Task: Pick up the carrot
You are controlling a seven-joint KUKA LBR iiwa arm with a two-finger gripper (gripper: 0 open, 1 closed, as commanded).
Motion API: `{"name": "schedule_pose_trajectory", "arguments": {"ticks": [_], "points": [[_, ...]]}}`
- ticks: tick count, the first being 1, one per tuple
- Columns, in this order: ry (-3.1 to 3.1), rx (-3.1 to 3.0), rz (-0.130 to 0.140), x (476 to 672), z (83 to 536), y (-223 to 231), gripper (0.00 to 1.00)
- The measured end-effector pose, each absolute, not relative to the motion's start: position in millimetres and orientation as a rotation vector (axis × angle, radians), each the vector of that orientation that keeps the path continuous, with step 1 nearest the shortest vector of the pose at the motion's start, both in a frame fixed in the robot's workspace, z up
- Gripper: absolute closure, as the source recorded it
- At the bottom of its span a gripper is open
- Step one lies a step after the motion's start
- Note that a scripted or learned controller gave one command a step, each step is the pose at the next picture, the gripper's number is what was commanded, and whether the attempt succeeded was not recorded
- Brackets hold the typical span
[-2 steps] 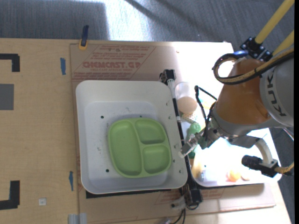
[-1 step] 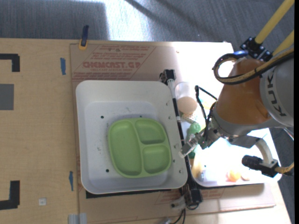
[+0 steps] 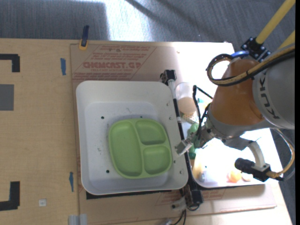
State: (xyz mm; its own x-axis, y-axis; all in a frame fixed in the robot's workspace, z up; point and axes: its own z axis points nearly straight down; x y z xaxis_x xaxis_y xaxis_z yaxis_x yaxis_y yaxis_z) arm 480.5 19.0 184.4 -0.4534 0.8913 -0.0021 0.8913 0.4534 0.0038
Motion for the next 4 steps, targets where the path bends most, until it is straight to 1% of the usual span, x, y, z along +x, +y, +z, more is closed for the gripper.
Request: {"name": "schedule_pose_trajectory", "arguments": {"ticks": [1, 2, 3, 4], "points": [[2.726, 1.556, -0.002, 479.8, 184.6, -42.8, 0.00], [2.573, 1.796, 0.003, 486.1, 183.9, 3.6, 0.00], [2.845, 1.335, 0.000, 480.4, 186.1, -21.4, 0.00], [2.973, 1.018, -0.001, 479.8, 184.7, -68.7, 0.00]]}}
